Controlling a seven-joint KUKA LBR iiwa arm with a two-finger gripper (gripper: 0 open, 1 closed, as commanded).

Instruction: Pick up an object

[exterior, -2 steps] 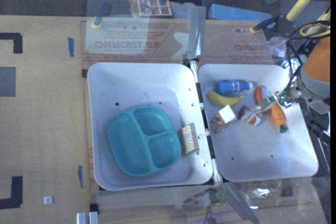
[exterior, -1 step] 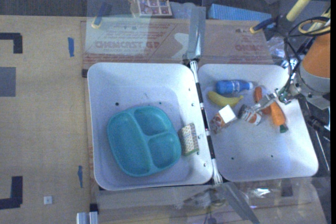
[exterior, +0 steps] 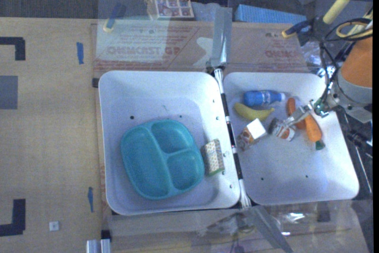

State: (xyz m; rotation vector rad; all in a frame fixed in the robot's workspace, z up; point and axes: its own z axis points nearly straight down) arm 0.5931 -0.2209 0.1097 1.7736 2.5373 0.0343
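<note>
Bins [exterior: 118, 92] number two, holding one teal plate [exterior: 161, 157].

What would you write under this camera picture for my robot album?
Gripper reaches among banana, carrot and blue bottle in the right bin; teal divided plate lies left.

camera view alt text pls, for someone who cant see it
A grey robot arm reaches in from the right, its gripper low over a cluster in the right white bin: a banana, blue bottle, carrot and small box. The left white bin holds a teal divided plate with a sponge beside it.
</note>
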